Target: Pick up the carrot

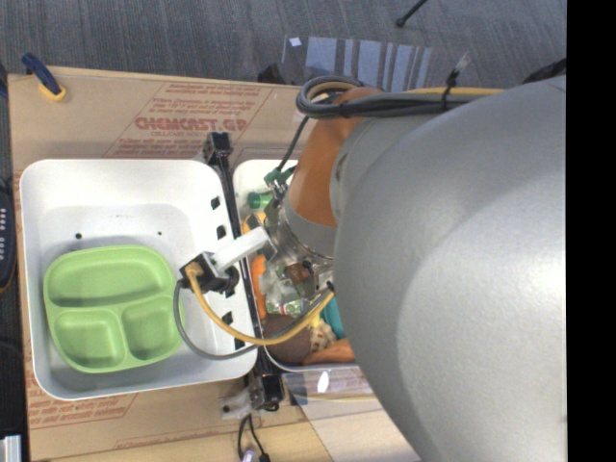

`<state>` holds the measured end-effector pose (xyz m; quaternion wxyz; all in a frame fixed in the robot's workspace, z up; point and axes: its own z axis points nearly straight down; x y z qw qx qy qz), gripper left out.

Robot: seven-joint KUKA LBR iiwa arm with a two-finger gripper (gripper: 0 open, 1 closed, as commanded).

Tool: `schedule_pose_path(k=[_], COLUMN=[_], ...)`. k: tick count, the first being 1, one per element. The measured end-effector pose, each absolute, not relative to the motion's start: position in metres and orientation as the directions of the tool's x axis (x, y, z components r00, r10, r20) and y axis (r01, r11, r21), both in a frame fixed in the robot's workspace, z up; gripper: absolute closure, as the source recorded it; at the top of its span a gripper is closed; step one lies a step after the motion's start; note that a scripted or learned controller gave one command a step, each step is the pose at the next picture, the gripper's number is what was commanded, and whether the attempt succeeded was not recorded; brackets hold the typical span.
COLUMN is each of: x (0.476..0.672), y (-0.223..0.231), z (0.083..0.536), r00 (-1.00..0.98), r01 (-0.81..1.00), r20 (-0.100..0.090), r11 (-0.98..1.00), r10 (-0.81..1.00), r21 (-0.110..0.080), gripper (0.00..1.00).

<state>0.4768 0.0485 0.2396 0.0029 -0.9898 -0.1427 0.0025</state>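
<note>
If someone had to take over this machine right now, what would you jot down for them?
Gripper: hidden under the arm, low over the right bin; grip unknown.
Carrot: an orange piece, likely it, shows at the right bin's near end, partly covered by the arm.
Left bin: holds a green tray.
Done: no lift to be seen.
Left: grasp the carrot and raise it.

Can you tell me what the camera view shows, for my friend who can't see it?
A big grey robot arm with an orange band reaches down into the right white bin, covering most of it. The left white bin holds a green divided tray. Something orange peeks out beneath the arm, maybe the carrot.
</note>
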Motion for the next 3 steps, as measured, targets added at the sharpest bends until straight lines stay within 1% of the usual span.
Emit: schedule_pose_path(k=[1, 2, 3], x=[0.505, 0.473, 0.473], y=[0.022, 0.08, 0.108], z=[0.282, 0.188, 0.129], r00=[0.977, 0.967, 0.84], r01=[0.211, 0.252, 0.542], r20=[-0.007, -0.017, -0.013], r11=[-0.977, -0.968, -0.84], r10=[0.211, 0.252, 0.542], r21=[-0.005, -0.01, -0.014], gripper=[1.0, 1.0, 1.0])
